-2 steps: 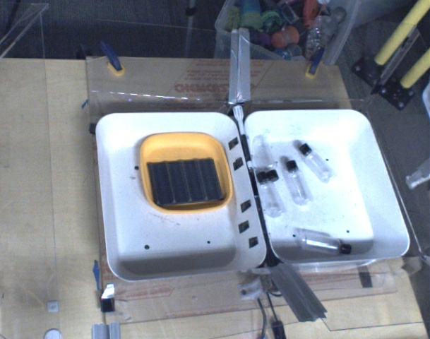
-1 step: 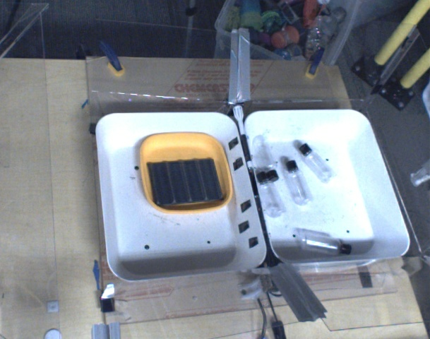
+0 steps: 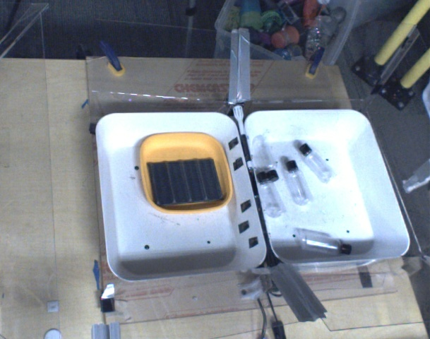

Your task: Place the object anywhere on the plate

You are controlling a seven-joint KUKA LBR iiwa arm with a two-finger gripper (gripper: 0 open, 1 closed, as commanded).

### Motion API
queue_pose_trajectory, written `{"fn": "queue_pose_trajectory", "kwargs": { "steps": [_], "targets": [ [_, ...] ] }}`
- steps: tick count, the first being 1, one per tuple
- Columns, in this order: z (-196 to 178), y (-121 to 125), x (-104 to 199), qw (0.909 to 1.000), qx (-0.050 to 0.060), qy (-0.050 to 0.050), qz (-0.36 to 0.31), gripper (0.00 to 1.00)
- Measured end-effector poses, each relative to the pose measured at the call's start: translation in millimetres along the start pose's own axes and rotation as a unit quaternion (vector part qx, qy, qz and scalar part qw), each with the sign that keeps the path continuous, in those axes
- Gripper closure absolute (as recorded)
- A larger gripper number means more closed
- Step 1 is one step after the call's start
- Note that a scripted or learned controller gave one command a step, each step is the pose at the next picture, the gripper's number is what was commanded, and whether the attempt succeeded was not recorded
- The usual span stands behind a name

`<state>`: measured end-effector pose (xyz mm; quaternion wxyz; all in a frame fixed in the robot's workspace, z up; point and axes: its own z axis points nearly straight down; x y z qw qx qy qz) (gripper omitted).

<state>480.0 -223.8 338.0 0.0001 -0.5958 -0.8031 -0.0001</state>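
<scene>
Clear vials with black caps, about five, lie scattered in right bin (image 3: 356, 140): one (image 3: 312, 159) upper middle, one (image 3: 294, 180) just beside it, one (image 3: 265, 176) near divider, one (image 3: 322, 242) at front; fifth, by divider, faint, hard to make out. Yellow plate (image 3: 184, 145) in left bin (image 3: 119, 189), dark ribbed slab (image 3: 184, 181) on it. Jaw state: cannot tell.
</scene>
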Motion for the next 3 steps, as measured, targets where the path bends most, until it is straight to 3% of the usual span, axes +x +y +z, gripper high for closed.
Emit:
{"fn": "queue_pose_trajectory", "kwargs": {
  "steps": [2,3],
  "targets": [
    [-6.4,-0.4,-0.7,0.9996,-0.001,-0.002,0.028,0.0],
    [-71.7,0.5,-0.1,0.9991,-0.002,-0.002,-0.042,0.0]
  ]
}}
